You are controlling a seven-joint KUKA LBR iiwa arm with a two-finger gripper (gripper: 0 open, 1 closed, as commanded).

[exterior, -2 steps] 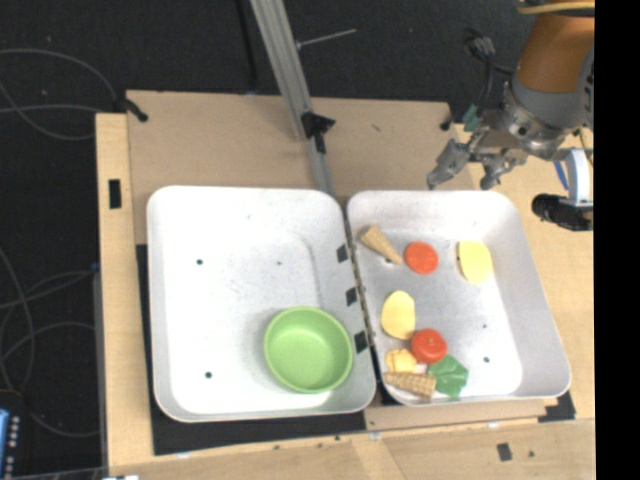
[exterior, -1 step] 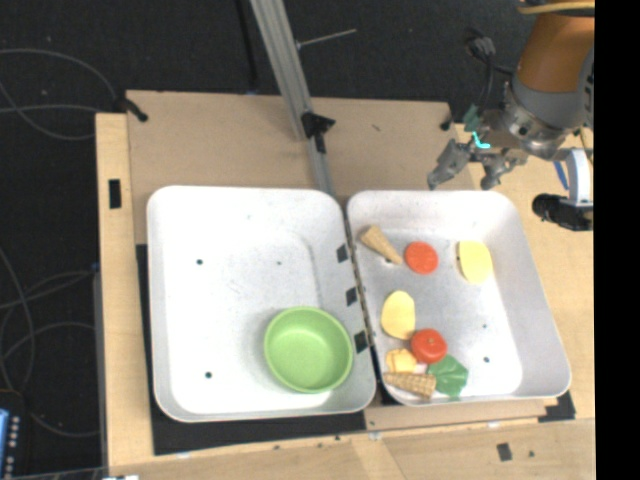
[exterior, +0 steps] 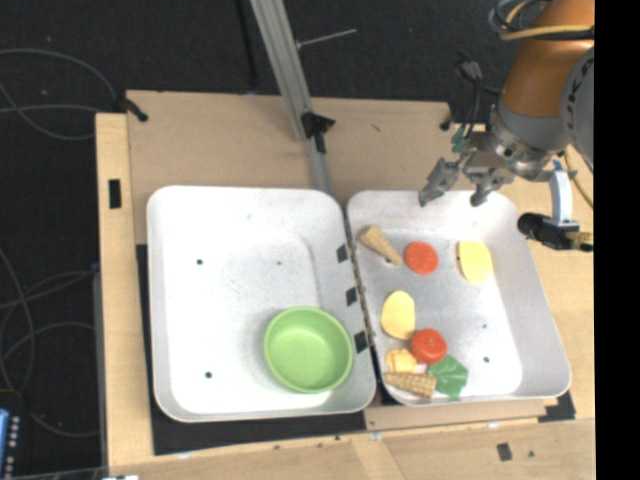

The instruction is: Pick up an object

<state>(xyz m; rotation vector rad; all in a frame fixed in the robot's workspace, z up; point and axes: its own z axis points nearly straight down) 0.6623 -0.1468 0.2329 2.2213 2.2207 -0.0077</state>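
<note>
Gripper (exterior: 457, 188): 2 dark fingers spread apart, nothing between them, poised over the far rim of the right bin (exterior: 530, 298), hanging from a grey wrist with an orange band on the arm (exterior: 545, 58) entering from the right. Right bin contents, nearest the gripper first: 1 pale yellow slice-shaped piece (exterior: 475, 262) toward the right wall; 1 red-orange round piece (exterior: 421, 258) just left of it, apart from it; 1 tan cone-shaped piece (exterior: 380, 244) lying tilted near the left wall, its wide end close to the round piece. Mid-bin: 1 yellow lemon-shaped piece (exterior: 398, 314). Near corner cluster, items touching or overlapping: 1 red tomato-like piece (exterior: 429, 345), 1 green leafy piece (exterior: 450, 376), 1 small orange-yellow piece (exterior: 402, 360), 1 tan ridged waffle-like piece (exterior: 411, 383) at the front edge. Left bin (exterior: 200, 248): 1 green bowl (exterior: 307, 349), upright, in the near right corner. Both bins sit side by side on a tan bench board (exterior: 200, 133). 1 grey metal pole (exterior: 285, 58) rises at a slant behind the bins.
</note>
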